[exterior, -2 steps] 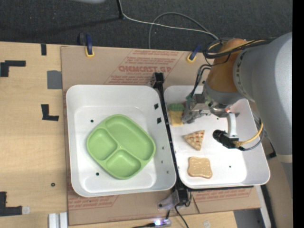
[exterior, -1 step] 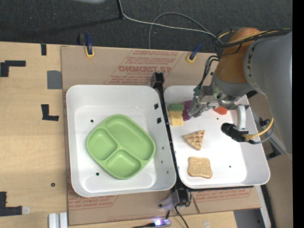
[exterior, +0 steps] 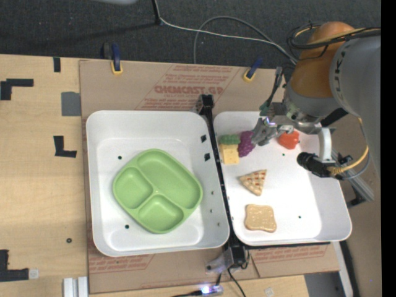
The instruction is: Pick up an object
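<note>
My claw [exterior: 263, 132] crowds the grapes [exterior: 246, 144] by the right bin's [exterior: 322, 224] upper edge; grip unclear. Cardboard [exterior: 179, 85] print unreadable.

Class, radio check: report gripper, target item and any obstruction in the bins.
Gripper low in right bin, by purple toy; nothing seen held. Red toy right beside it. Pizza slice, toast lie apart. Green plate in left bin.

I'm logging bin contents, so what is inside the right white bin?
The right bin holds a toast slice, a pizza wedge, a yellow-green block, a purple piece and a red piece. The hand hides anything beneath it.
</note>
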Robot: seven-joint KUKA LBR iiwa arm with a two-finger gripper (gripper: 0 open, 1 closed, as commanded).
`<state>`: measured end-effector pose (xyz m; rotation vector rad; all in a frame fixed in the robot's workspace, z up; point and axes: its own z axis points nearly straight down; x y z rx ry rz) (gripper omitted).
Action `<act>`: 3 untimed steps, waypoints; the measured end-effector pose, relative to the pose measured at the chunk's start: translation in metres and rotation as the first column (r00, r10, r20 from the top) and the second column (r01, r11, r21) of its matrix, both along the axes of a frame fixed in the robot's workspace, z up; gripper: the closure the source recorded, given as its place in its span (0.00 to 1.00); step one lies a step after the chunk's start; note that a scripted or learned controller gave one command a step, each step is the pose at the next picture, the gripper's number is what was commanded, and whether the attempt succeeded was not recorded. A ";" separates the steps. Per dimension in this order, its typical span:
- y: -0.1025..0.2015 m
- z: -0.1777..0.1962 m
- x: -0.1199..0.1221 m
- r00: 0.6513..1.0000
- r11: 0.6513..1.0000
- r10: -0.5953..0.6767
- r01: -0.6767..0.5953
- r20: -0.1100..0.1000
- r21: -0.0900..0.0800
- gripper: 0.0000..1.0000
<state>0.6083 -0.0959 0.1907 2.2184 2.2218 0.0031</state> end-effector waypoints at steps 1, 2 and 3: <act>0.000 0.037 0.001 1.000 1.000 0.000 0.000 0.000 0.000 1.00; 0.057 0.026 -0.002 1.000 1.000 0.004 -0.004 -0.004 0.000 1.00; 0.108 0.023 0.006 1.000 1.000 0.005 -0.005 -0.004 0.001 1.00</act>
